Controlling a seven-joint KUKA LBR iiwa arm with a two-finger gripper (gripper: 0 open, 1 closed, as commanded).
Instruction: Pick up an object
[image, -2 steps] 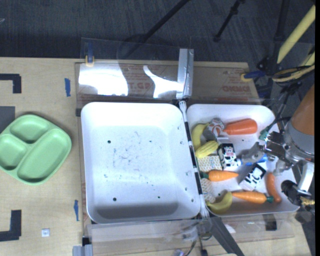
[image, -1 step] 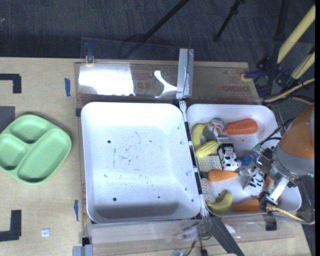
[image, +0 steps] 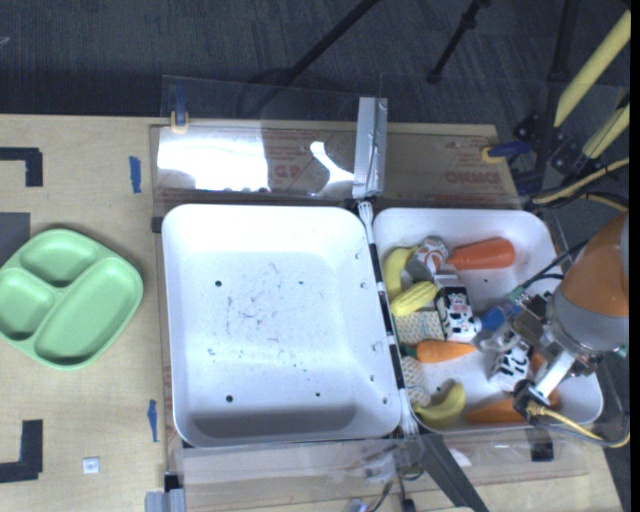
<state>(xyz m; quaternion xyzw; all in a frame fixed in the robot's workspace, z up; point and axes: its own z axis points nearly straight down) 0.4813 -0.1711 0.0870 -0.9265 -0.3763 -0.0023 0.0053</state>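
Green plate (image: 68, 298) lies at the surface's left edge. Left bin (image: 270, 215) shows a bare floor. Right bin (image: 460, 215) carries the candidates: banana (image: 397, 265), corn (image: 413, 298), carrot (image: 480, 254) and black-and-white toy (image: 512, 362). The gripper (image: 522, 338) sits low near that bin's front right corner, just beside the toy; its opening cannot be told. Step in hand: approach. The next move probably calls for closing on one piece, then lifting clear.

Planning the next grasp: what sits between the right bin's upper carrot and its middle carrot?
The camera view shows a black-and-white toy lying between the upper carrot and the middle carrot.
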